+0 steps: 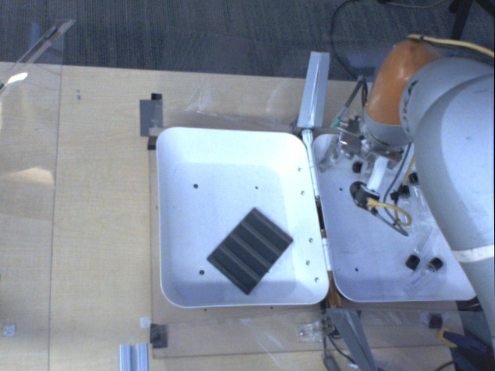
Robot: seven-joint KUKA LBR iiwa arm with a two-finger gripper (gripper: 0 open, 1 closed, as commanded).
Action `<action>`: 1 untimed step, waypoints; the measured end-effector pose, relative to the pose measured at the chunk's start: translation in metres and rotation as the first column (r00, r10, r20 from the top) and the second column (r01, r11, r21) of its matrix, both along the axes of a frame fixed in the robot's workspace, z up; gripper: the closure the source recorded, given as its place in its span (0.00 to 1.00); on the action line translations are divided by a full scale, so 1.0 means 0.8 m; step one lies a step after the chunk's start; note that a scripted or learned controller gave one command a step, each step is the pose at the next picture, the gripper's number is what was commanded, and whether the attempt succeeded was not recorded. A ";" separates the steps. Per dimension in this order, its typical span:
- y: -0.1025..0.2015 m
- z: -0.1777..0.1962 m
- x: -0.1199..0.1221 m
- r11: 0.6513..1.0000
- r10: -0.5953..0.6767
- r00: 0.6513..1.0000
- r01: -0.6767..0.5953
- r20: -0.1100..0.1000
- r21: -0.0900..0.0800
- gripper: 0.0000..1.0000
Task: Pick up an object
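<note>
A dark grey ribbed rectangular block (250, 250) lies flat and turned diagonally in the lower middle of the left bin (178, 207). My gripper (356, 159) hangs over the upper left part of the right bin (348, 273), close to the wall between the two bins. It is well apart from the block. The arm's grey body and orange band cover much of the right bin.
Two small black pieces (412, 262) (435, 264) sit near the right bin's lower right area, partly under the arm. A metal upright (314, 91) stands behind the gap between the bins. Wooden bench surrounds both bins.
</note>
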State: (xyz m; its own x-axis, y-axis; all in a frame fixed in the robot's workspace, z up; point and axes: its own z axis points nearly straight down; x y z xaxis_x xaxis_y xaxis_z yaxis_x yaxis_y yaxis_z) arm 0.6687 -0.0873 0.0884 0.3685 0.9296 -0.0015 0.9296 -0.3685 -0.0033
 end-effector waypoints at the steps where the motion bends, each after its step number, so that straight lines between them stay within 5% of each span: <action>1: -0.014 0.002 -0.085 0.998 -0.067 0.998 0.067 0.017 0.000 0.00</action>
State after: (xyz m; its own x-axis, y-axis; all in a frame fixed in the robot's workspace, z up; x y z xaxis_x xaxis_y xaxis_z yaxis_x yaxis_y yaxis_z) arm 0.6007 -0.0983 0.0904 0.4302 0.9027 0.0046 0.9026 -0.4302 0.0121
